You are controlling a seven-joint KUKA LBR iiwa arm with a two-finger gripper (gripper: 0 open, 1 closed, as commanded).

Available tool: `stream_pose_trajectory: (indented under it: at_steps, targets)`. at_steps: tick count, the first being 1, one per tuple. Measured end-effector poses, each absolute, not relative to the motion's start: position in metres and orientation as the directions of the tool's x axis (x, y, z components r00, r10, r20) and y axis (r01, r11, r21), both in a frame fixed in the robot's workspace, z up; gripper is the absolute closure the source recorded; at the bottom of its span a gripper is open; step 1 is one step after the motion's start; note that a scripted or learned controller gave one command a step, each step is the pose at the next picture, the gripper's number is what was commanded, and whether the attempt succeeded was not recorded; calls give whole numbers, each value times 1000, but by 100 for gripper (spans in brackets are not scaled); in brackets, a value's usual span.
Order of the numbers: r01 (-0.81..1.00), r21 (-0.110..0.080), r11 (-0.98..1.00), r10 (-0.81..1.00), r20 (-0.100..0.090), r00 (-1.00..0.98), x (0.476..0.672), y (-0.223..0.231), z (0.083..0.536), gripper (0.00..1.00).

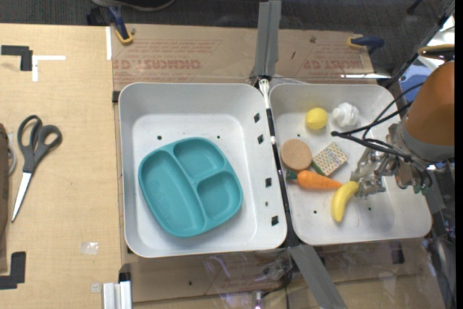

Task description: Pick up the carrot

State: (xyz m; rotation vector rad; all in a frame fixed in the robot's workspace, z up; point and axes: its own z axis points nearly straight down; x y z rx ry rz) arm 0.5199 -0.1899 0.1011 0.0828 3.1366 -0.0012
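Observation:
The orange carrot [317,181] lies in the right bin [405,224], pointing right, with its green end toward the bin's left wall. Its tip touches the top of a yellow banana [342,200]. My gripper [369,181] hangs just right of the banana and the carrot's tip, low over the bin floor. Nothing shows between its fingers. The arm's orange band [438,108] sits above it at the right.
Also in the right bin are a tan round disc [296,153], a speckled cracker-like square [329,158], a lemon [316,119] and a white crumpled object [345,113]. The left bin [145,112] holds a teal divided plate [189,186]. Scissors [30,152] lie on the bench far left.

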Motion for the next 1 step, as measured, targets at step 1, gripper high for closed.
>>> stream_pose_trajectory:
  at_steps: [1]
  targets:
    - [240, 0, 971, 240, -2, -971, 478, -116, 148, 100]
